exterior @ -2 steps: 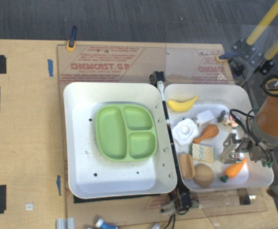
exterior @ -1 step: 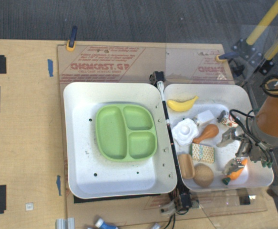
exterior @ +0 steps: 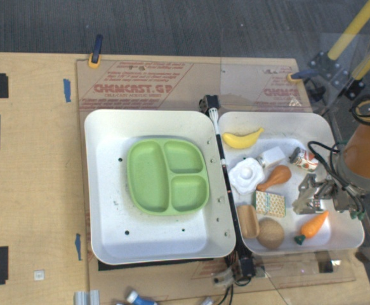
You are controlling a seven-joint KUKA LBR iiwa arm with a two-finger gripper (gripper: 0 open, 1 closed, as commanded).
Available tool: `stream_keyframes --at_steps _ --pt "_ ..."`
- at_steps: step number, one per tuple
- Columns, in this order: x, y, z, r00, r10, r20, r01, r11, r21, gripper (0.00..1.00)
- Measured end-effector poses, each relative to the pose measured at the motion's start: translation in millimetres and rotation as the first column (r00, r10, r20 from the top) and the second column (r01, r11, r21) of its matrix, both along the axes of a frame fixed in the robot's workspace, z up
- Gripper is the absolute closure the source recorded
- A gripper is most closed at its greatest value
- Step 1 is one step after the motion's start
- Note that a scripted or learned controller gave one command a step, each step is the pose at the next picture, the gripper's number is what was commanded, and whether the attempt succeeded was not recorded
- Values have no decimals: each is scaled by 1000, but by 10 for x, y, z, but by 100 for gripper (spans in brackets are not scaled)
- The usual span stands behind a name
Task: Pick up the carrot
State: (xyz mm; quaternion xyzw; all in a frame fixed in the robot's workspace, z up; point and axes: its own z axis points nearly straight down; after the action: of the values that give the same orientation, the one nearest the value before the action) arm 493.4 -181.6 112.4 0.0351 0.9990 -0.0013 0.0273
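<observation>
The carrot (exterior: 313, 225) lies in the right bin (exterior: 348, 237), near its front-right corner, just below the pincer (exterior: 311, 196), whose state I cannot tell; likely light, stiff, smooth plastic; grip across its thick orange middle.

You were in a robotics lab: clamped cardboard (exterior: 188, 84) and taped markers (exterior: 66, 90) covered the desk (exterior: 26, 170).

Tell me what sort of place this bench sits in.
Most likely a robotics lab test bench, not a kitchen: two white bins clamped to a cardboard-covered bench, toy food such as a banana and carrot, and a green divided plate.
</observation>
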Motion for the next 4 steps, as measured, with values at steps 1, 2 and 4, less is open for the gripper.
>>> stream_keyframes --at_steps 1,2,4 --pt "-2 4 -5 1000 1 -1 -1 1000 1 0" --pt "-76 -284 -237 998 46 -30 -46 999 1 0" --pt "-28 -289 -111 999 37 -11 -37 999 -2 0"
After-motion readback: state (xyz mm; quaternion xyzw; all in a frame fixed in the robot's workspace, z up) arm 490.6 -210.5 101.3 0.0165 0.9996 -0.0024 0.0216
